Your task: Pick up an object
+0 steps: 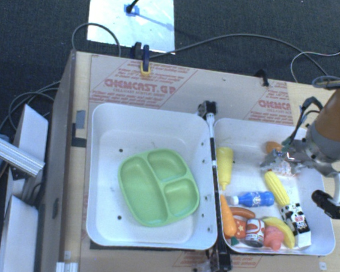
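The bench (164, 80) is covered with a brown board that carries red printed writing; near its far edge one can read "CHEMCAST GP", and the same print appears again, partly hidden, toward the far right corner. Two white bins stand side by side on it. The left bin (107, 126) holds a green divided plate (158, 187) with three compartments, lying near the middle.

The right bin (249, 131) holds toy food. A yellow corn cob (223, 166) lies along its left wall. A second corn cob (278, 188) lies more to the right, at a slant. A blue bottle (254, 199) lies on its side between them. Along the near edge there are a carrot (228, 217), a small red can (254, 230), a pink piece (273, 236), a banana (283, 230) and a black-and-white carton (298, 222); their labels are too small to read.

The gripper (282, 156) is low over the far part of the right bin, just beside an orange object (272, 147). Whether it is apart or together, I cannot tell.
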`<action>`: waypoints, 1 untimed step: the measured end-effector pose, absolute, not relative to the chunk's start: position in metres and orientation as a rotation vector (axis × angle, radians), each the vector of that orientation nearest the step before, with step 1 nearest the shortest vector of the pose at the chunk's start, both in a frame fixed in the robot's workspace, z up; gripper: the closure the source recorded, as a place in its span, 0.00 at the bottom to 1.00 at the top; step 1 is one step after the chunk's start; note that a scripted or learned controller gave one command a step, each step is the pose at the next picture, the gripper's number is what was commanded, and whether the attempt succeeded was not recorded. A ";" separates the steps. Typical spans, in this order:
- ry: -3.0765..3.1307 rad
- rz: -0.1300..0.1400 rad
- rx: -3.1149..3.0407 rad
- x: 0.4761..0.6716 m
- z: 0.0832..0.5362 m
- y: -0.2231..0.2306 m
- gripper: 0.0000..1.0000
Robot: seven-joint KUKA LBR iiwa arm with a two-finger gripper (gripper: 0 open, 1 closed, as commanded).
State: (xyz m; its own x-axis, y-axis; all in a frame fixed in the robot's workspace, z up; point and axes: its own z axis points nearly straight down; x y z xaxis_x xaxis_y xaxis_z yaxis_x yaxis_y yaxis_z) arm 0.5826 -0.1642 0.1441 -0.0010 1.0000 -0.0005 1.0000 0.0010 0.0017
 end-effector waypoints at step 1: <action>2.221 0.000 2.220 0.569 0.084 -0.172 0.00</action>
State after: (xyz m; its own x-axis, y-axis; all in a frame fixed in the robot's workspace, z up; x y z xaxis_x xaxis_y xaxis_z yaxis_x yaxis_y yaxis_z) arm 0.5690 -0.1724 0.0842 -0.0006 1.0000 -0.0007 1.0000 0.0006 0.0011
